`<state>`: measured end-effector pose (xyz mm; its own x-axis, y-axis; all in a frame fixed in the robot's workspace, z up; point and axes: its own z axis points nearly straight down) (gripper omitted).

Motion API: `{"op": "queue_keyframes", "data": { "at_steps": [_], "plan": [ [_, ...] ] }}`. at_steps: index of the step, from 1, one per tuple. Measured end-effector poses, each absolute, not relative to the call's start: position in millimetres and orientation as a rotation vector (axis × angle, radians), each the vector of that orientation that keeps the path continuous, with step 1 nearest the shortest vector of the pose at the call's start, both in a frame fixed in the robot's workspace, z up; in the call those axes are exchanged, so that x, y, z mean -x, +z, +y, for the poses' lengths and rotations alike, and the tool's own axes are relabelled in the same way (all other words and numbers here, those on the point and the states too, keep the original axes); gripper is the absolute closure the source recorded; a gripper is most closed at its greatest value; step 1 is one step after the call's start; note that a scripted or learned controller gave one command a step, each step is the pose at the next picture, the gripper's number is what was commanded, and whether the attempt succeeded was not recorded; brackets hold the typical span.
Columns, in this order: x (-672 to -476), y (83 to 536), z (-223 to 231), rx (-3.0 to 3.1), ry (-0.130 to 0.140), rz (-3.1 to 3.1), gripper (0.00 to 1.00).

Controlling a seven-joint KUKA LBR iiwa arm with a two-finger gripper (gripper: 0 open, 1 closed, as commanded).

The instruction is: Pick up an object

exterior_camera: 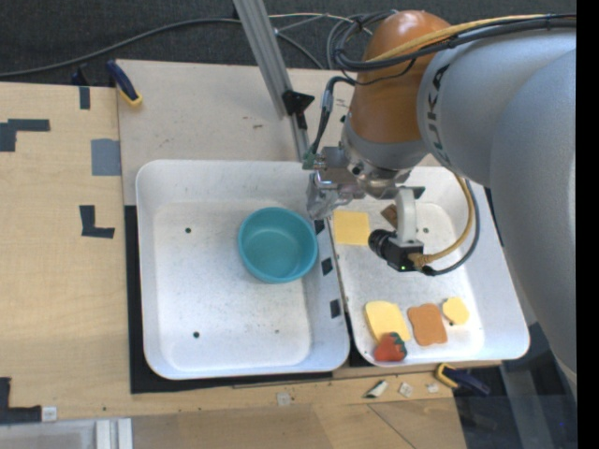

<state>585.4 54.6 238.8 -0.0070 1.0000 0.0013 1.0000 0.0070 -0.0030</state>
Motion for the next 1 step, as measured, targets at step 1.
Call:
{"op": "queue_keyframes", "data": {
  "at_steps": [1],
  "plan": [
    [-596.0, 226.3, 101.1, 2.213, 0.002, -2.227, 1.0]
  ]
}}
